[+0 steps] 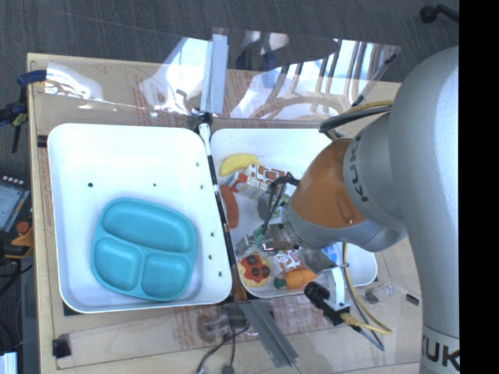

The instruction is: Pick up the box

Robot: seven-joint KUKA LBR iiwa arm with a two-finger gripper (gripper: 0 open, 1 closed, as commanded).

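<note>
The box (pixel 253 180), a small red and white carton, lies in the upper left part of the right bin (pixel 312 140), just below a yellow banana (pixel 238 163). My gripper (pixel 269 238) hangs low over the middle of that bin, below and a little right of the box, and apart from it. The orange wrist band (pixel 331 197) and the grey arm cover most of the bin's right half. Nothing shows between the gripper's tips from this angle.
A red sausage (pixel 228 204) lies along the divider. A pizza slice toy (pixel 255 268), an orange piece (pixel 299 278) and a blue item (pixel 331 252) sit near the right bin's front. The left bin (pixel 70 154) holds a blue compartment tray (pixel 146 248).
</note>
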